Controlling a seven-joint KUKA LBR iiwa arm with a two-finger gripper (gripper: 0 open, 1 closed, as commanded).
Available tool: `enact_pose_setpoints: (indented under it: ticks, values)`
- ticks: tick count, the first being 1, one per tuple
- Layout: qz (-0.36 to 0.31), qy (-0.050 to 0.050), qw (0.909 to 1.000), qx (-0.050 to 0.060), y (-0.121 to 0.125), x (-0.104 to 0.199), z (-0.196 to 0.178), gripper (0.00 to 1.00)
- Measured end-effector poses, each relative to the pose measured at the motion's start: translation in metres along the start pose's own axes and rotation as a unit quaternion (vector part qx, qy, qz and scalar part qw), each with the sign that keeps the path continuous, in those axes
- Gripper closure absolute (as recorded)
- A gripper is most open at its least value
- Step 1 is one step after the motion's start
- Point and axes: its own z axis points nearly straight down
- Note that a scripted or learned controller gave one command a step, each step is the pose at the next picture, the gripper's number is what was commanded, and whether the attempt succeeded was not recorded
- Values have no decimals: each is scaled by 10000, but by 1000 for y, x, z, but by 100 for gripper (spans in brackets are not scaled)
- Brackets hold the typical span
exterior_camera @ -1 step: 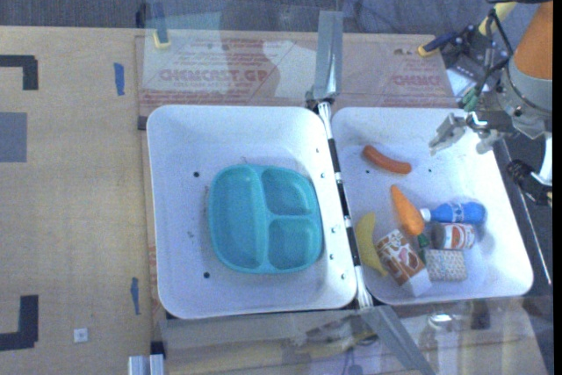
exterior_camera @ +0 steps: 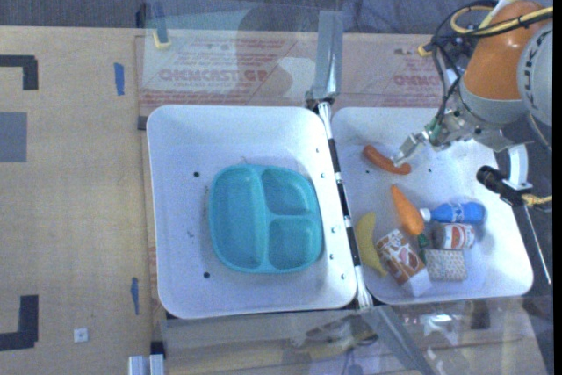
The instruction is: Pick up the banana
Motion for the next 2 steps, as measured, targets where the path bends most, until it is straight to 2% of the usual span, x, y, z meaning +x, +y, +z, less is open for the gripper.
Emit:
enact_pose_setpoints:
  ticks: [1, 2]
  values:
    - [-1403, 25, 9901, 35, -37, -16, 16, 0]
    - [-1990, 25, 9800, 19, -33, 50, 15, 0]
